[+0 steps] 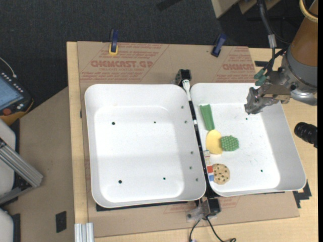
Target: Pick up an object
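White right bin (282, 150) holds all objects: green stick (207, 116), yellow piece (214, 141), green clump (229, 143), cookie (221, 173), bunched along left wall. Gripper (254, 106) above bin's far right, nothing between fingers; opening unclear. No pick yet.

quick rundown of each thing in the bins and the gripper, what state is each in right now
long green flat strip: lying flat in the right white bin, near its left wall
yellow rounded piece: resting on the bin floor, touching the green bumpy piece
green bumpy piece: lying beside the yellow one, on its right
round brown cookie: flat, near the bin's front-left corner
left white bin: upright on the bench
gripper: above the right bin, holding nothing visible
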`<state>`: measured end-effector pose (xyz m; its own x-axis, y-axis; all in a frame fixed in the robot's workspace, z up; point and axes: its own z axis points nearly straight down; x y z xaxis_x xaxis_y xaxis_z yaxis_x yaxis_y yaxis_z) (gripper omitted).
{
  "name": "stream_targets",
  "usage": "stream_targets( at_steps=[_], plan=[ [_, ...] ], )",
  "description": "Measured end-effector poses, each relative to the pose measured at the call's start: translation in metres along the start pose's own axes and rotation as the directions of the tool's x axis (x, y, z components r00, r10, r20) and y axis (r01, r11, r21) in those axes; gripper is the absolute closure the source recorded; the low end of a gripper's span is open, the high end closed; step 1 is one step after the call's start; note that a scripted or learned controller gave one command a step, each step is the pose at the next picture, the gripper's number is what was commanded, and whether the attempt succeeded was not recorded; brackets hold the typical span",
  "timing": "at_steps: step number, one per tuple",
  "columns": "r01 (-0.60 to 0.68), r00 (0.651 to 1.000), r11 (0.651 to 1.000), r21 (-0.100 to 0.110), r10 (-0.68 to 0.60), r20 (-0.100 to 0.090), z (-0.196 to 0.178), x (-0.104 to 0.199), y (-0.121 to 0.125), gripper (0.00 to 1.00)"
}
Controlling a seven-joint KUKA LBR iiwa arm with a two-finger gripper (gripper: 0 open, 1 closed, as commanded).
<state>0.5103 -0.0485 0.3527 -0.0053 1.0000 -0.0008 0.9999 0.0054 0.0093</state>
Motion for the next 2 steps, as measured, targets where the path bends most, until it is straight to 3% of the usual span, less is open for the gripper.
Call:
stream_targets(
  at_steps=[1, 2],
  plan=[
    [-0.007, 1.0, 1.0, 0.016, 0.007, -0.002, 0.042, 0.007, -0.033, 1.0],
    [-0.005, 1.0, 1.0, 0.016, 0.005, -0.002, 0.083, 0.023, -0.032, 1.0]
  ],
)
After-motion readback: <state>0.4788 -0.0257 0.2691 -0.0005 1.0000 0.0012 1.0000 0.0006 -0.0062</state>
